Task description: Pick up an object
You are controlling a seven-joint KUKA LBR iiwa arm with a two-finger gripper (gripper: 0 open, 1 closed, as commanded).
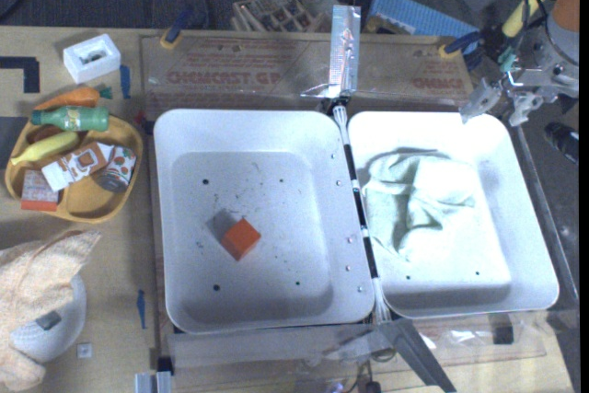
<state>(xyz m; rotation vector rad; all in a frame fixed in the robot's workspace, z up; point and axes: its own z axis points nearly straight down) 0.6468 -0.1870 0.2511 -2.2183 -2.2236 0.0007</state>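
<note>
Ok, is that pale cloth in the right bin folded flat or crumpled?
Crumpled. The pale cloth lies bunched in the right bin, with dark creases and raised ridges across it.

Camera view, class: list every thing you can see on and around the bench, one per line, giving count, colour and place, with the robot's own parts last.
Bins: two, white, side by side at centre.
Block: one, orange, in the left bin.
Cloth: one, pale greenish-white, crumpled in the right bin.
Bowl: one, yellow, left of the bins, holding toy food and small packets.
Small box: one, white, above the bowl.
Fabric: one, pale peach, lower left corner.
Arm: one, grey with an orange band, upper right.
Gripper: one, over the right bin's far corner, nothing visible between its jaws.
</note>
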